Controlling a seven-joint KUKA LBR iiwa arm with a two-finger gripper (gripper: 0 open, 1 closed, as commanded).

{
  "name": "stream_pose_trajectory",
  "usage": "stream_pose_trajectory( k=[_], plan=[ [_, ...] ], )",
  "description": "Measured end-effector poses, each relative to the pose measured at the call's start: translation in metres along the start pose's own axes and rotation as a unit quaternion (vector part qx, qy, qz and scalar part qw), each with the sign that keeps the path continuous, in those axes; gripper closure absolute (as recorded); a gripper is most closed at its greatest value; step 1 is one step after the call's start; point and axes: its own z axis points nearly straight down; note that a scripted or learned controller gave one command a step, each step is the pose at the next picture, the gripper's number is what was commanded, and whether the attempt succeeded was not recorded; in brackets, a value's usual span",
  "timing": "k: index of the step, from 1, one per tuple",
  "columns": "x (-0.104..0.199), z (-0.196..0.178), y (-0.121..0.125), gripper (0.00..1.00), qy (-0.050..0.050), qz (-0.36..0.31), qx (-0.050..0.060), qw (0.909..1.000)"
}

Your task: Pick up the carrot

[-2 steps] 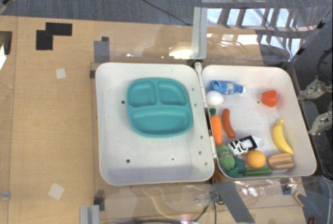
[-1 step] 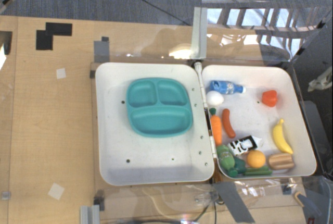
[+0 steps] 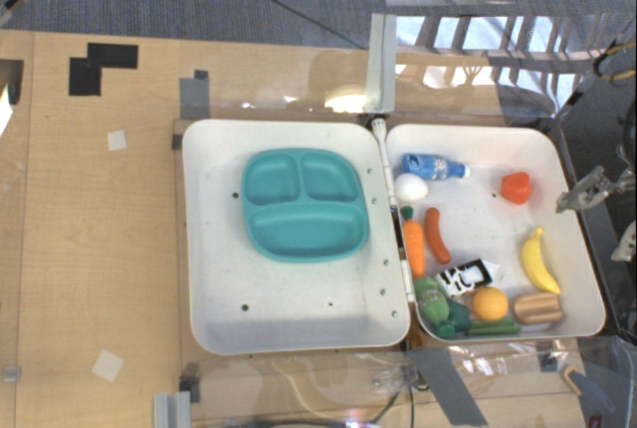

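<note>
The carrot is a short orange piece lying lengthwise against the left wall of the right bin. A red sausage lies just to its right, and a white egg sits above it. A green piece touches the carrot's lower end. My gripper shows as a grey metal part at the right edge, over the right bin's right rim. It is far from the carrot and nothing is visible in it.
The right bin also holds a blue bottle, a red item, a banana, an orange, a brown bread roll and a black-and-white item. A teal divided plate lies in the left bin.
</note>
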Motion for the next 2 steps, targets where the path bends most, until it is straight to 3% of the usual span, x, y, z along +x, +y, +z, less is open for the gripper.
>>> stream_pose_trajectory(
  k=[1, 2],
  plan=[
    [-0.0029, -0.0140, -0.0015, 1.00, -0.003, 0.000, 0.006, 1.0000],
    [-0.0028, -0.0136, -0.0015, 0.00, -0.003, 0.000, 0.005, 1.0000]
  ],
)
